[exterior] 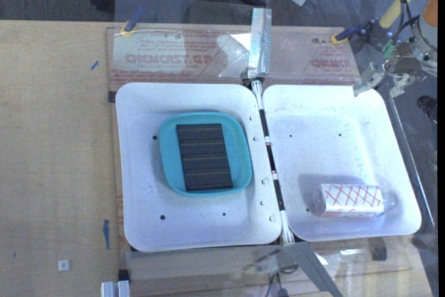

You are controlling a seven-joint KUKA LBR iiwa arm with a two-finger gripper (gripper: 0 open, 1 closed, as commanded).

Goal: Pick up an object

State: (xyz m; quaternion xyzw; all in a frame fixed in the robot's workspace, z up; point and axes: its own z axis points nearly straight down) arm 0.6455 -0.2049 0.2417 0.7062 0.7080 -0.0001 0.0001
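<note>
Camera view — teal tray [206,154] in left bin [139,149], red-patterned roll [351,199] in right bin [334,115] — gripper [393,73] state indiscernible.

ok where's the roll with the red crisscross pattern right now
The roll lies on its side in the right bin, near that bin's front edge, in the camera view. The teal dish sits apart from it in the left bin.
</note>
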